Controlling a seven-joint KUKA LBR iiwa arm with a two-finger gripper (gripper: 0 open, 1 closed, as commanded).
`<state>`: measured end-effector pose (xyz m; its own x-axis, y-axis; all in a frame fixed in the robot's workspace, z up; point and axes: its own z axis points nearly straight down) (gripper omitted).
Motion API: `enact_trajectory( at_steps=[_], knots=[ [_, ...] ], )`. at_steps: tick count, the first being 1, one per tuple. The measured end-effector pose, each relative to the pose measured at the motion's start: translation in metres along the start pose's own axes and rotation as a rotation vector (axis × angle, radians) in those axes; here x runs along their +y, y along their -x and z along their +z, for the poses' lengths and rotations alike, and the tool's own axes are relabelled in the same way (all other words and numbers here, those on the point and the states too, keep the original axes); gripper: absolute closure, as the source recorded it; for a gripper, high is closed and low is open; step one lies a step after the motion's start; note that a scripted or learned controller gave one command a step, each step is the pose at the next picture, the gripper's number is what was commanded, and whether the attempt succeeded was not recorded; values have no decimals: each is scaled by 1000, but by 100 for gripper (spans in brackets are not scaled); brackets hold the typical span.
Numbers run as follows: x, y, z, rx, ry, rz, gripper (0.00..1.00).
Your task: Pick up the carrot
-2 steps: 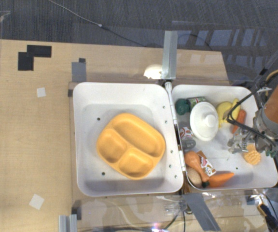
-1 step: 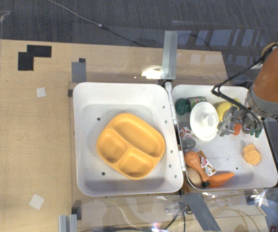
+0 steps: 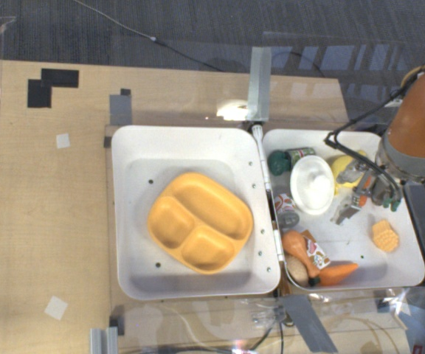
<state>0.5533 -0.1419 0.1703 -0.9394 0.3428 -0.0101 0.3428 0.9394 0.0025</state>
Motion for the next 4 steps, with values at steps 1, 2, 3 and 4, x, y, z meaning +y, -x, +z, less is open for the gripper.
enact_trajectory(
  at_steps=[1,2,3,4],
  knots=[
    [-26,-29,79,-6,1,-64,0],
    [-52,-49,13,-1,-2,-310,0],
    [-66,5,-41,-2,-2,72,0],
    [-67,4,80,-9,-1,162,0]
  ],
)
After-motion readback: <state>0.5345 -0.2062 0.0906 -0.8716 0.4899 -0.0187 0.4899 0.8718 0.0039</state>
